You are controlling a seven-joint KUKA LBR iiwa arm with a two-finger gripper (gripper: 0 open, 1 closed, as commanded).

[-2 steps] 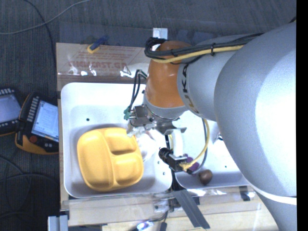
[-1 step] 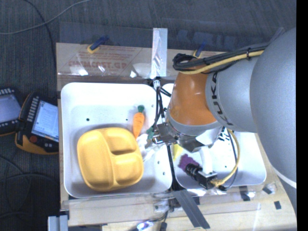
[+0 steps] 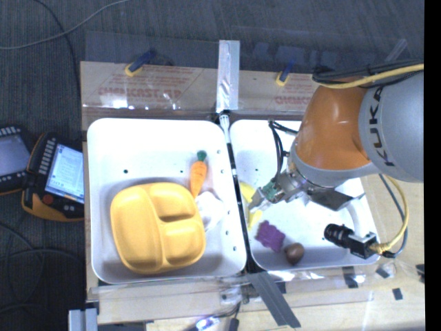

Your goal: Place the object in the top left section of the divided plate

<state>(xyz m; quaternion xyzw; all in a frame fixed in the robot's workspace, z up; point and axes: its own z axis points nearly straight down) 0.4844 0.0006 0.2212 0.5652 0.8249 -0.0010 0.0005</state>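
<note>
A yellow divided plate point(image 3: 157, 225) lies in the left bin point(image 3: 131, 138), toward its front. A toy carrot point(image 3: 198, 174) with a green top rests just beyond the plate's upper right corner. In the right bin point(image 3: 255, 140), my gripper point(image 3: 264, 196) hangs low near the left wall, under the orange wrist band. A yellow object point(image 3: 247, 193) peeks out right beside the gripper, partly hidden by it. A purple object point(image 3: 270, 236) and a small brown round object point(image 3: 294, 253) lie just in front of the gripper.
The divider wall point(image 3: 236, 205) between the two bins runs right beside the gripper. A black cable fitting point(image 3: 348, 239) and yellow cable sit at the right bin's front right. A teach pendant point(image 3: 52, 178) lies left of the bench.
</note>
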